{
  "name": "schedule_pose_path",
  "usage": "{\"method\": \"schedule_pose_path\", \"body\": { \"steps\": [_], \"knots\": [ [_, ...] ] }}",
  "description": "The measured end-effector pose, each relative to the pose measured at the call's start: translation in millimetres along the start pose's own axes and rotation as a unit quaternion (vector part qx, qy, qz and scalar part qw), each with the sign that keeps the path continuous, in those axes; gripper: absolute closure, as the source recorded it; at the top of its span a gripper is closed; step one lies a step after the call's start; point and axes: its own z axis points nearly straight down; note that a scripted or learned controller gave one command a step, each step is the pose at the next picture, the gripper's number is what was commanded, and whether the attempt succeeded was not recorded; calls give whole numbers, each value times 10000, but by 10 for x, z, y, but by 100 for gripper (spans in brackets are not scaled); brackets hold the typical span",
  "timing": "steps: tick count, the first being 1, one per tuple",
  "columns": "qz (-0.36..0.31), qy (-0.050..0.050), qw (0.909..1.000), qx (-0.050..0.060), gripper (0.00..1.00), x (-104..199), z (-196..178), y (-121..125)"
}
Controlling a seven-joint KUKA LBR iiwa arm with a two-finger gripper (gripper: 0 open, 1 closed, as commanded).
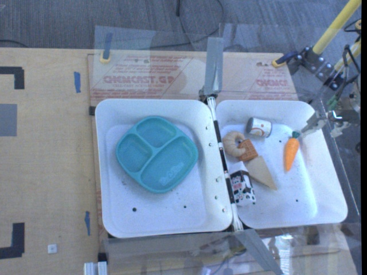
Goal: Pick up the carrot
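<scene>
Orange and small, the carrot (291, 153) lies in the right bin (330, 208), its green top just beside my gripper (314, 123), whose opening I cannot tell from here, so I fear a glancing approach rolls it toward the bin's wall.
</scene>
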Motion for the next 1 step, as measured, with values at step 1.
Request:
{"method": "schedule_pose_path", "body": {
  "steps": [1],
  "knots": [
    [10, 31, 10000, -36, 0, 68, 1262, 222]
  ]
}}
